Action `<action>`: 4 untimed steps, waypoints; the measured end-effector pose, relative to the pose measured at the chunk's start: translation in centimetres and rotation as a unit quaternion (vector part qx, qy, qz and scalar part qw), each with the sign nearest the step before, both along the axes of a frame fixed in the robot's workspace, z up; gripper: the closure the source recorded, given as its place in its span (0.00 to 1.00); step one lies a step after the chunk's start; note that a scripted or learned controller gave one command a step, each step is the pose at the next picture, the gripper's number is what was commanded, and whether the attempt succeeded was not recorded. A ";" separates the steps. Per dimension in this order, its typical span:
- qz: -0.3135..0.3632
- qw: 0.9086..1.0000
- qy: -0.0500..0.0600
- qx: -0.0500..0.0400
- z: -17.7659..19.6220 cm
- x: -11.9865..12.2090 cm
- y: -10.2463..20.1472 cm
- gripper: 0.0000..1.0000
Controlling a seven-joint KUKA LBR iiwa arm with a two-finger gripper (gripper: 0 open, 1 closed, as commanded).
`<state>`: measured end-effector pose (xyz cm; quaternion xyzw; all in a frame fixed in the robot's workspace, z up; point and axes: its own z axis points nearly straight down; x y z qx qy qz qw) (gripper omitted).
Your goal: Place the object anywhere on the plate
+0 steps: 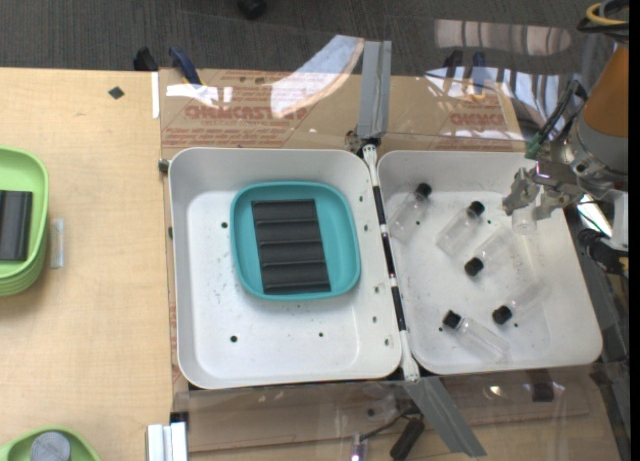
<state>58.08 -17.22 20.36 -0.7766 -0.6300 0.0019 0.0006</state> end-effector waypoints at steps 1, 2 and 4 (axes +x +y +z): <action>0.000 1.000 0.000 0.000 0.0 0.0 0.0 0.00; -0.039 0.999 -0.001 0.000 5.5 0.6 -4.1 0.00; -0.126 0.992 0.000 0.000 22.9 7.1 -3.4 0.00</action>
